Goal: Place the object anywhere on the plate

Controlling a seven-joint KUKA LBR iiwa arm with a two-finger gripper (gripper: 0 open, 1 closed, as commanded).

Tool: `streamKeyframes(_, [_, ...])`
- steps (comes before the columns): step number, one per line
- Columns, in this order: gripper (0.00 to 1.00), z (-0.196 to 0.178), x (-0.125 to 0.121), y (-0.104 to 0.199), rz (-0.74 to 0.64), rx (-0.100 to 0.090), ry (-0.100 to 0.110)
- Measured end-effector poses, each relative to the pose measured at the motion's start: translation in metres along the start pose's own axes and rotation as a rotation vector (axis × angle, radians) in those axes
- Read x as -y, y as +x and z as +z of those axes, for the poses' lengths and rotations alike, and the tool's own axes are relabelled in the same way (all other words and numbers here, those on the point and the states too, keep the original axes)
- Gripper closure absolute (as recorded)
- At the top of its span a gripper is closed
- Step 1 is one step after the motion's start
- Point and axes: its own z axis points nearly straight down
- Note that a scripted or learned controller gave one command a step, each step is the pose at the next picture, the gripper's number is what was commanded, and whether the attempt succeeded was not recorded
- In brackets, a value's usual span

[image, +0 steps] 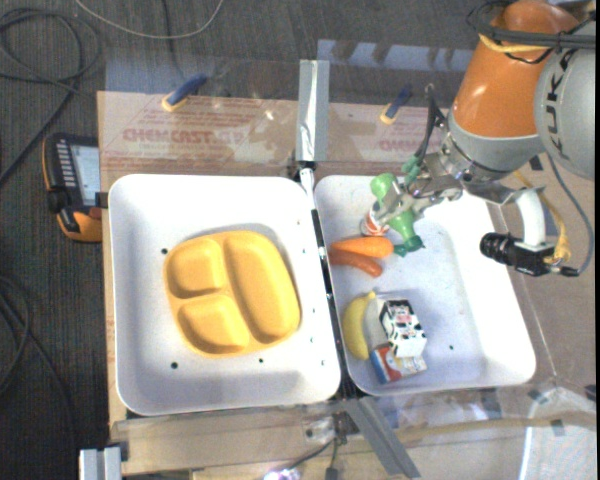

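Two shallow white bins sit on the desk, the left bin (140, 218) and the right bin (480, 318). The left one carries one yellow plate (233, 290) with three compartments. The right one carries four loose things: one carrot (360, 253) toward ten o'clock of its floor, one green toy (395, 213) at eleven, one banana (356, 326) at seven, and one small printed box (402, 333) just beside the banana. One arm with one end effector (400, 208) reaches over this bin.

"CHEMCAST" in red, mirrored, on brown sheet (195, 138) behind bins; "KU" on arm (578, 63).
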Motion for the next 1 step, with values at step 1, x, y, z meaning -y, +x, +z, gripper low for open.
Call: streamKeyframes(1, [1.00, 0.0392, -0.0263, 0.0604, -0.108, -0.002, 0.001])
